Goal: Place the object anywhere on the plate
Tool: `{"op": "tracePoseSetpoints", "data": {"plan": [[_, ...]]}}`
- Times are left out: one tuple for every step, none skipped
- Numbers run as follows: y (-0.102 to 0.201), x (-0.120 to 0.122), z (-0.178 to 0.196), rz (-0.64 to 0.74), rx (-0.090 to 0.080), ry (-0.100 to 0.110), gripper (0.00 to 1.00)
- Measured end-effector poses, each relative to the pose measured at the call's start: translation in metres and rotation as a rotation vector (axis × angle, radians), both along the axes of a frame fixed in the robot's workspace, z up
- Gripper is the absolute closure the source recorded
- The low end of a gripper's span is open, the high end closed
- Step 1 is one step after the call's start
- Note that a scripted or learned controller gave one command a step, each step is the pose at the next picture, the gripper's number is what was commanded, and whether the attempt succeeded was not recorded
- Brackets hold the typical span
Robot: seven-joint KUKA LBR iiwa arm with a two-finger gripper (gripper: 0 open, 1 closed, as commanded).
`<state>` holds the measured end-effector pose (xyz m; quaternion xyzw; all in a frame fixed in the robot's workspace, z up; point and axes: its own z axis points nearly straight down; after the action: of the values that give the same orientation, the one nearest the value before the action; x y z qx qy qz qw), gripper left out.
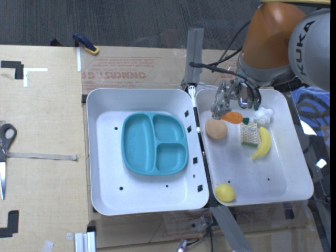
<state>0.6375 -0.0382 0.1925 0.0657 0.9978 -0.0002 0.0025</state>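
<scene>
Worktop (42, 140) noted with two white bins side by side. Left bin (105, 182) carries the teal divided plate (155, 143), nothing seen on it. Right bin (278, 182) holds all candidate objects: banana (262, 143), tan egg-shaped item (216, 129), lemon (225, 192), carrot (232, 117). Claw (229, 100) is poised above the carrot; its opening cannot be told. Judged: placement not yet made.

Left bin (100, 156) holds teal three-compartment plate (155, 143). Right bin (283, 177): gripper (224, 107) low over the far end, just above a tan egg-like ball (216, 129) and carrot (232, 117). Banana (262, 143), sponge block (249, 134), lemon (225, 192) nearby. Scissors (5, 154) on bench left.
</scene>
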Motion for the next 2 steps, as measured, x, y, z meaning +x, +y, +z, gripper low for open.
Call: {"op": "tracePoseSetpoints", "data": {"plan": [[-0.030,-0.083,0.029,0.311,0.000,0.003,1.00],[0.071,-0.047,-0.001,0.452,0.001,0.002,1.00]]}}
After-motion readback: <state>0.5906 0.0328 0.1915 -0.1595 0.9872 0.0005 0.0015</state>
